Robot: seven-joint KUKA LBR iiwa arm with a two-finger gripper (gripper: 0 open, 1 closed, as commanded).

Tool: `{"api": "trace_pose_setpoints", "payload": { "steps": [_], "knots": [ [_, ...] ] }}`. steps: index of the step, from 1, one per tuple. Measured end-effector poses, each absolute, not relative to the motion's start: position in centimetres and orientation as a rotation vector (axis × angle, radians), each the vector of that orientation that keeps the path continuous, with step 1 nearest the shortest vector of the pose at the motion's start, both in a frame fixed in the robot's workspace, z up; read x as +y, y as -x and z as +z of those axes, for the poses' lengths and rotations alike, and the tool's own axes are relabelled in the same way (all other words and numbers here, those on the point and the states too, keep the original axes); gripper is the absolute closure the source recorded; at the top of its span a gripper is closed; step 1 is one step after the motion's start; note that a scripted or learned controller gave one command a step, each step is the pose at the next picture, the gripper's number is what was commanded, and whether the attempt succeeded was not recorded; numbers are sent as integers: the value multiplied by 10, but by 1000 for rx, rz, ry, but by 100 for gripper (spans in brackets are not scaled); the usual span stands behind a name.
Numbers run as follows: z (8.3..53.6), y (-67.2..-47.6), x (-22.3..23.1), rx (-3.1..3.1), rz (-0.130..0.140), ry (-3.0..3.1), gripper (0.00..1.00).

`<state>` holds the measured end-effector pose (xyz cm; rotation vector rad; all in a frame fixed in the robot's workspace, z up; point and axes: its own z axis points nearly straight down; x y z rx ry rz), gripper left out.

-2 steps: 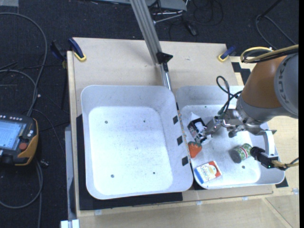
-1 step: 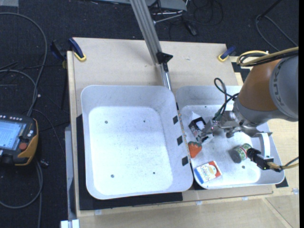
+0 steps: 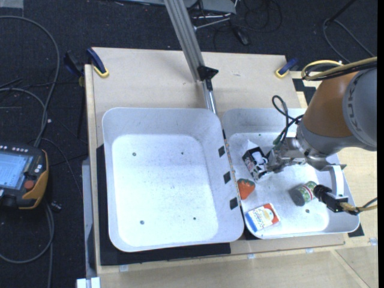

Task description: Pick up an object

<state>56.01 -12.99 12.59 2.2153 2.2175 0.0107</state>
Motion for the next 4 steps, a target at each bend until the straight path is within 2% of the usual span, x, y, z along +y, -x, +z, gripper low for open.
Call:
{"api": "trace_pose_setpoints", "payload": {
  "steps": [1,2,3,4],
  "knots": [
    [188,-566,-130,2219,5,-2218,100],
    [218,-566,-130,2220,3,-2219,100],
    [229,-575,-77,2227,2,-2216,100],
    [233,-574,-16,2229,1,-2216,100]
  ]
}}
